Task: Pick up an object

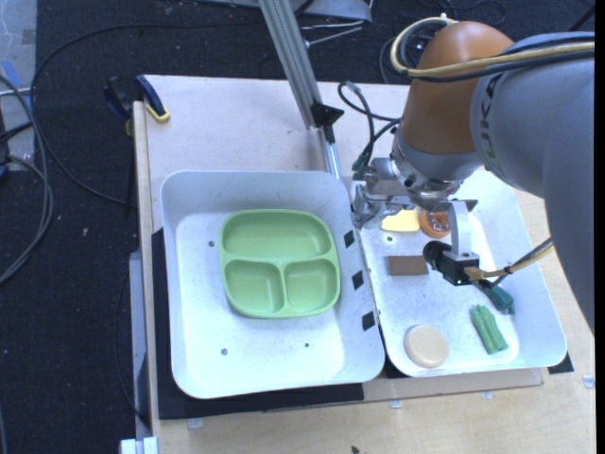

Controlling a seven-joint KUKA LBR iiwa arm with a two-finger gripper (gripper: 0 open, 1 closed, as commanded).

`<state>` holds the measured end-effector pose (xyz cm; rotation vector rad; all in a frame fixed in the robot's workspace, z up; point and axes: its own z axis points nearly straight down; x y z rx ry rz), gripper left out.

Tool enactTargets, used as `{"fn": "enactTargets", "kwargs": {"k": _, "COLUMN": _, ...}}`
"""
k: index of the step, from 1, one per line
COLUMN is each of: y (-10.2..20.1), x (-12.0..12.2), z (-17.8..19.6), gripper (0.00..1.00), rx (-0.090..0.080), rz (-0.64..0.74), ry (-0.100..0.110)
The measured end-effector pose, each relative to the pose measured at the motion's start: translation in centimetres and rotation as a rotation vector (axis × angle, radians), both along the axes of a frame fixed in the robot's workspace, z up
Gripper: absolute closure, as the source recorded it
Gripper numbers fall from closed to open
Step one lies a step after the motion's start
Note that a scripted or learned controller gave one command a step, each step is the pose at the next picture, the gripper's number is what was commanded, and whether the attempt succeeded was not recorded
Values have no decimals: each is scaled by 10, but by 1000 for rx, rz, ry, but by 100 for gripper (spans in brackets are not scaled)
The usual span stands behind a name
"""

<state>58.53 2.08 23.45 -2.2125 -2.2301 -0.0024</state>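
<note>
Small things for picking lie in the right-hand bin. A yellow piece sits at the far end, with an orange piece just beside it, partly hidden under the robot's wrist. A brown block lies flat a little nearer the camera. A cream disc rests close to the near rim. A ridged light-green stick lies near the disc, and a darker green bit sits just beyond it.

The grey arm reaches in from the right. Its pincer hangs low over the far end of that bin, near the wall shared with the other bin and close beside the yellow piece. From where I stand I cannot tell whether the pincer is spread or pressed together, and nothing shows in its grip.

The left-hand bin holds a green divided plate, lying flat near its middle. Both bins sit on the pale bench.
</note>
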Motion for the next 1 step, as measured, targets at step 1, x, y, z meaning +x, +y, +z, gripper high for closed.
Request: {"fn": "enactTargets", "kwargs": {"k": 1, "y": 49, "x": 33, "z": 1, "gripper": 100, "rx": 1, "rz": 0, "ry": -3}}
